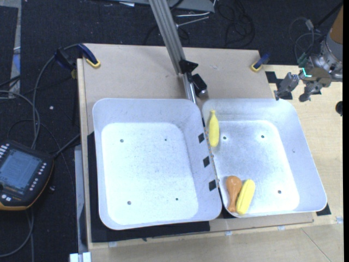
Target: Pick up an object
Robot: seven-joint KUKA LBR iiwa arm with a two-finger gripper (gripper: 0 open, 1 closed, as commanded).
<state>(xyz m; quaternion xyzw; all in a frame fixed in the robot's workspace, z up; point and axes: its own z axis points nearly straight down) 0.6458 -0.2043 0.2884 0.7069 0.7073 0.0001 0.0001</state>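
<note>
While no brand, label or legible writing can be made out on any item, the holdings are as follows. Bench (136, 72): pale wooden top, yellow clamps at its far corners. Left bin (147, 162): shallow, white, speckled floor, sharing a middle edge with its neighbour. Right bin (272, 152): same make, holding three pieces. Banana (214, 129): yellow, lying lengthwise against the bin's inner wall by the shared edge. Corn (245, 196): yellow, oblong, at the bin's near edge. Drumstick (233, 191): orange-brown, touching the corn on the side toward the shared edge. Gripper (297, 86): dark, two fingers spread apart with a gap between them and nothing in it, hanging beyond the right bin's far outer corner, outside the bin, under the grey wrist with its orange band. Relative to the gripper, the banana lies to the left and somewhat nearer the camera, well apart; the corn and drumstick lie much nearer the camera and a little to the left, farther off than the banana. Pendant (19, 173): handheld unit with a lit screen, on the dark floor far to the left of the gripper; its screen text is too small to read. Rail (169, 31): slanted metal bar ending at the bins' far shared corner.
</note>
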